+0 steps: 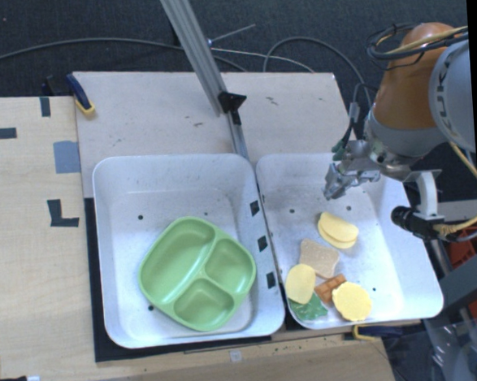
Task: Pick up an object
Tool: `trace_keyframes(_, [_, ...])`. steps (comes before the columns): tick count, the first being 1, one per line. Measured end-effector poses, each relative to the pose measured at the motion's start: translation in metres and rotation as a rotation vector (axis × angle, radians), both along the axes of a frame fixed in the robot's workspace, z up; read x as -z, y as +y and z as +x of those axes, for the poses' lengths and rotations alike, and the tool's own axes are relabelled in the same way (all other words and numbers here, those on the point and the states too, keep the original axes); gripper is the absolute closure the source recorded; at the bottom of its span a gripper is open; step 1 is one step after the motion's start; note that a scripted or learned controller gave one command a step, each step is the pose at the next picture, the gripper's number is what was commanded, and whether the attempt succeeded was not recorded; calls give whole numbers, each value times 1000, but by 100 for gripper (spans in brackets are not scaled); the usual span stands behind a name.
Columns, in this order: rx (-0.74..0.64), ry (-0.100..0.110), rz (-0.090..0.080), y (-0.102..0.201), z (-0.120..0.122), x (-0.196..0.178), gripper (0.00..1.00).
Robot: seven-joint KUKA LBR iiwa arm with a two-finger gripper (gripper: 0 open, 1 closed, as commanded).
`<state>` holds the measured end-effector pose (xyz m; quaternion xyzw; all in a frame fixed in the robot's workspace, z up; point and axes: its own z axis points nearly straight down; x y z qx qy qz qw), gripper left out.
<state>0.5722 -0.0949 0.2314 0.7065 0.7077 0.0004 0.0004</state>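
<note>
Divided plate [197,272]: light green. 2 bins [111,235]: white, speckled. Toy foods: 3 yellow [337,229], 1 tan [318,257], 1 orange [330,287], 1 green [312,309]. Counter [151,110]: beige.

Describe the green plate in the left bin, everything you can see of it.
The green plate is a light green, plastic-looking tray with rounded corners and three compartments: one long, two smaller. It lies flat and face up, turned at a slant, on the floor of the left bin, toward its front right corner. Its compartments hold nothing.
</note>
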Motion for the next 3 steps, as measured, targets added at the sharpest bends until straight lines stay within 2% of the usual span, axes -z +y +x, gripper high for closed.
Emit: trace_keyframes(3, [-5,3,1,156,34,27,100])
